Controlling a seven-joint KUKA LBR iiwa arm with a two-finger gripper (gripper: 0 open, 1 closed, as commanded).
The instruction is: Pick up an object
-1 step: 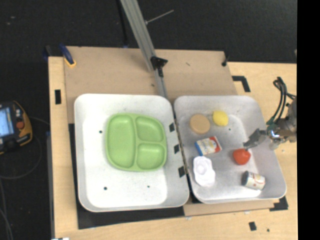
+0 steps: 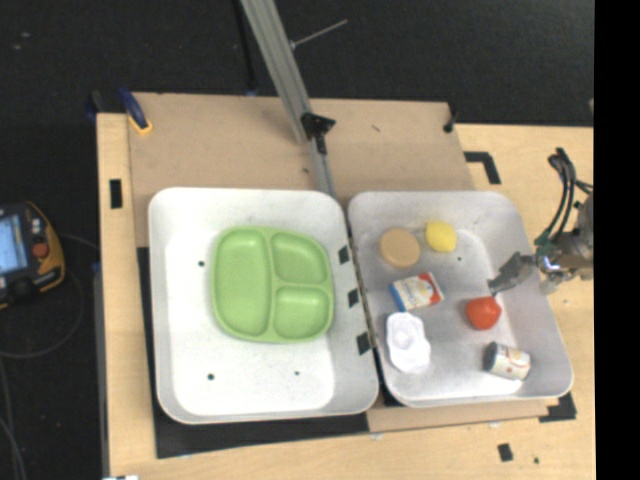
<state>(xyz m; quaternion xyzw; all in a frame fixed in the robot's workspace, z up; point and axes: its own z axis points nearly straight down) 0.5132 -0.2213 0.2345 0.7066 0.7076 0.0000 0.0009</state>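
The right bin (image 2: 520, 218) holds several small objects. A tan round disc (image 2: 400, 248) and a yellow ball-like piece (image 2: 440, 235) lie at the back. A small red-and-white carton (image 2: 417, 291) sits in the middle, and a white cup-like object (image 2: 407, 340) lies near the front left. A red round object (image 2: 483, 313) rests right of centre, with a small can (image 2: 508, 361) lying on its side at the front right. My gripper (image 2: 510, 272) reaches in over the bin's right rim, just above and right of the red object, with nothing visibly held.
The left bin (image 2: 180, 368) holds a green divided plate (image 2: 272, 285). A grey metal rail (image 2: 285, 68) slants down from the top to the gap between the bins. Cables and the wrist (image 2: 565, 248) crowd the right edge. A handheld device (image 2: 25, 248) lies at far left.
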